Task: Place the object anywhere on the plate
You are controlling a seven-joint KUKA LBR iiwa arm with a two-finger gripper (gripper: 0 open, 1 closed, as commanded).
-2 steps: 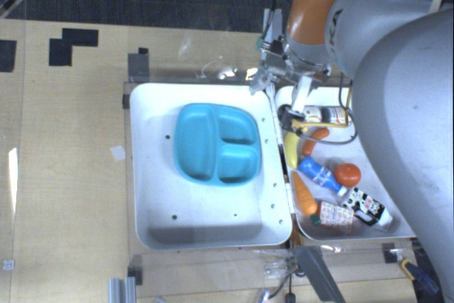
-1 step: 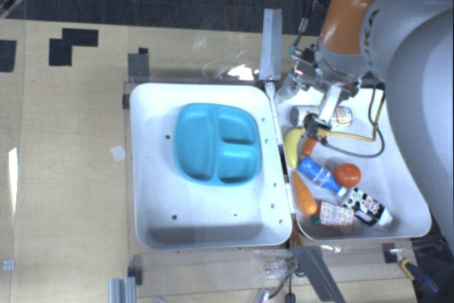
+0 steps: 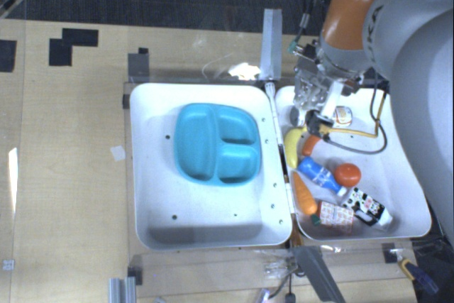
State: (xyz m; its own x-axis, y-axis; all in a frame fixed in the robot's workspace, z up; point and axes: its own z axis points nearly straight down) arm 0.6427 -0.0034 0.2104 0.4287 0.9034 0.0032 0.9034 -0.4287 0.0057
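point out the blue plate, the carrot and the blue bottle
blue plate [image 3: 201, 142]: camera view, floor of its large compartment
carrot [image 3: 306, 198]: camera view, middle of its orange body
blue bottle [image 3: 318, 174]: camera view, middle of its blue body

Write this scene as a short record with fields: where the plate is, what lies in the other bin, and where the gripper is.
plate: blue divided plate, in the left bin
right bin: yellow banana, orange carrot, blue bottle, red ball, patterned box, black-and-white pack
gripper: above the far end of the right bin, near the banana
task state: no object on the plate yet
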